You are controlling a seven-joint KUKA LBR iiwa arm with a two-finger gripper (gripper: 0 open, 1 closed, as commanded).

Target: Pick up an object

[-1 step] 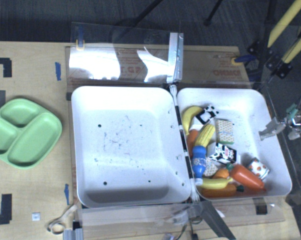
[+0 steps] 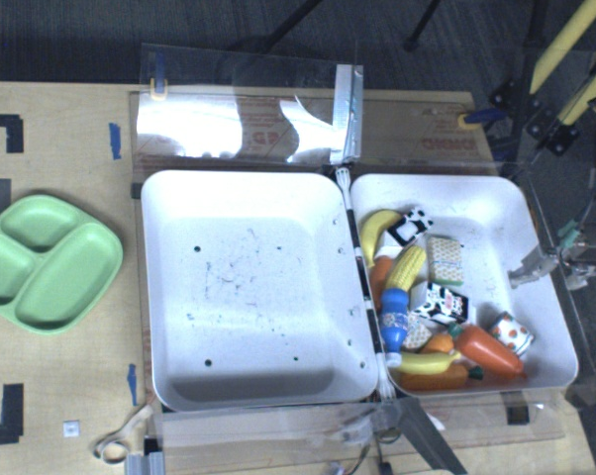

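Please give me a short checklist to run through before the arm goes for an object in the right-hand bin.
1. Objects available in the right bin: ok. Toy food lies piled against its left wall.
2. An exposed target on top: ok. The corn cob and the upper banana lie uncovered.
3. Crowding around targets: not ok. The carrot, the lower banana and the blue bottle touch one another.
4. Gripper position: ok. It sits at the bin's right edge, apart from the pile.
5. Gripper state: cannot tell. It is too blurred.
6. Left bin ready for drop-off: ok.
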